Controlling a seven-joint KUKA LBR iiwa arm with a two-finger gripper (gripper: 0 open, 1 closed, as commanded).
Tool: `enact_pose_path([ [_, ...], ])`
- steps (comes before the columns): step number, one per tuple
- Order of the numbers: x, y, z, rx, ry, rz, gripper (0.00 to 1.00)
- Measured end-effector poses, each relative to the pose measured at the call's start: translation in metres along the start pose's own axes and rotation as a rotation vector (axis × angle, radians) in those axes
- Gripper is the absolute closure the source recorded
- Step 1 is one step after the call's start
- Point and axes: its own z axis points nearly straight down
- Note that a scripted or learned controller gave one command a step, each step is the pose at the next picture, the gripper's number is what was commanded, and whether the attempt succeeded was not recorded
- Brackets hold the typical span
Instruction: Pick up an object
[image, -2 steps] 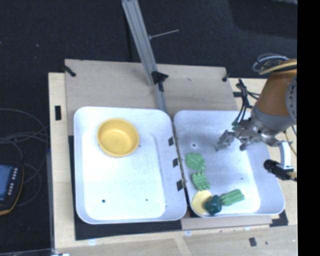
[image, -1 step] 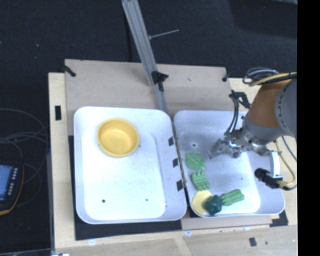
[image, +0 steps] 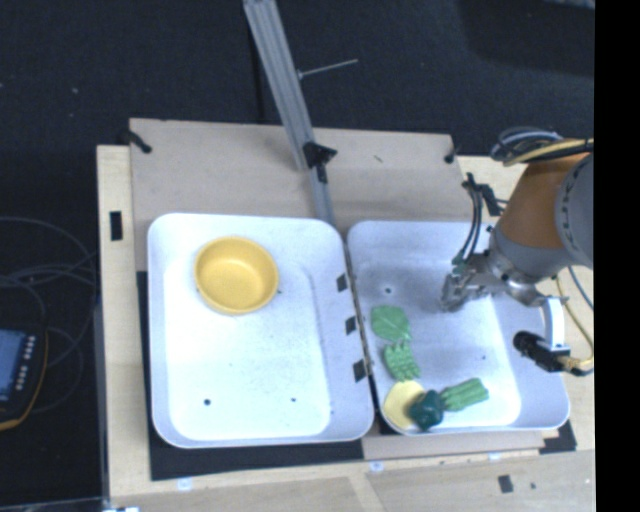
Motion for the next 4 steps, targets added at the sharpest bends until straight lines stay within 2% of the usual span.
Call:
enact_pose_path([
  [2,0.002,0.002,-0.123,-0.004,-0.001,-0.001,1.0],
  [3,0.001,0.002,-0.089,0.004,-0.001,0.0,1.0],
  [4,0.056,0.009,-0.092,0.001,0.001,-0.004,1.0],
])
